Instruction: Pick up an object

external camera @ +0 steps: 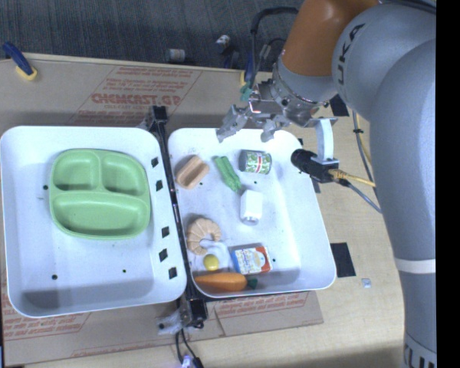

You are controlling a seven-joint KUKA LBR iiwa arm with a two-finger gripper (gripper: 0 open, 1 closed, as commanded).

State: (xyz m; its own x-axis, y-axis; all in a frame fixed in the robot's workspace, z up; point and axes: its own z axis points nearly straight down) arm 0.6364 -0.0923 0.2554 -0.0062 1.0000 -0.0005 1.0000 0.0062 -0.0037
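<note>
My gripper (249,127) hangs over the far rim of the right bin (313,228). Its fingers (228,123) are spread open with nothing between them. Just below it in that bin lie a small can with a green label (255,162), a green pepper (228,173) and a tan bread roll (190,171). A white block (251,205) sits mid-bin. Nearer the front are a ridged tan pastry (202,232), a yellow ball (211,262), a small carton (250,259) and a carrot (224,282).
The left bin (23,267) holds a green divided plate (100,192). A black hinge strip (167,205) runs between the bins. Cardboard (138,87) lies under both, and the arm's grey body (391,129) fills the right side.
</note>
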